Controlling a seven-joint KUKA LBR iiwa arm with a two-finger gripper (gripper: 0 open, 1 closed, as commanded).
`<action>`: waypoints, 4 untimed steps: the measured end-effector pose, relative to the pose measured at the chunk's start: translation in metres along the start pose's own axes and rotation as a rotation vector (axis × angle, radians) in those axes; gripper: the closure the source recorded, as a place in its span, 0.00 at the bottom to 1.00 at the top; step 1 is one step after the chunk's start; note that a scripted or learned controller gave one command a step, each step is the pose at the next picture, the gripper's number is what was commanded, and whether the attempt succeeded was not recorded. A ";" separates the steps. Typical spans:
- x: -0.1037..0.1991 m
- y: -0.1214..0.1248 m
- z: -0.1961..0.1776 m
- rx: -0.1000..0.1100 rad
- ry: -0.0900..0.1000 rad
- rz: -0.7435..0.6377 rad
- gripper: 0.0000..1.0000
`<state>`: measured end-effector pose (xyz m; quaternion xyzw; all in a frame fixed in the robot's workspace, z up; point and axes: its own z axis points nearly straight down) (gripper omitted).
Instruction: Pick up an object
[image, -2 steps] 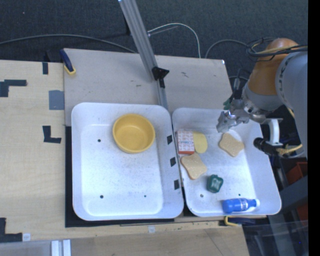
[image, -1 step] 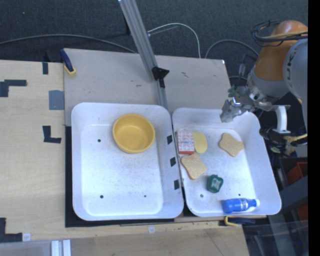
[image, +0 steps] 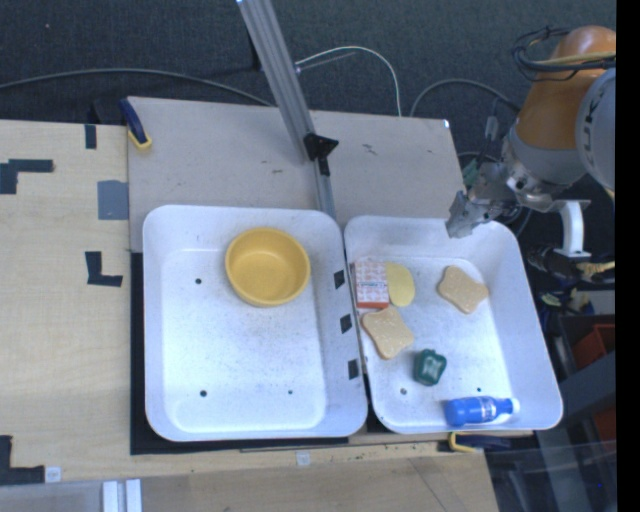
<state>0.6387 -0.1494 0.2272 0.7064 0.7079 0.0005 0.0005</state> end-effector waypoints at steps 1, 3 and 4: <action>0.057 -0.014 0.002 0.004 0.002 -0.004 1.00; 0.170 -0.009 -0.013 0.002 0.002 -0.005 1.00; 0.229 -0.024 0.000 0.005 0.002 -0.005 1.00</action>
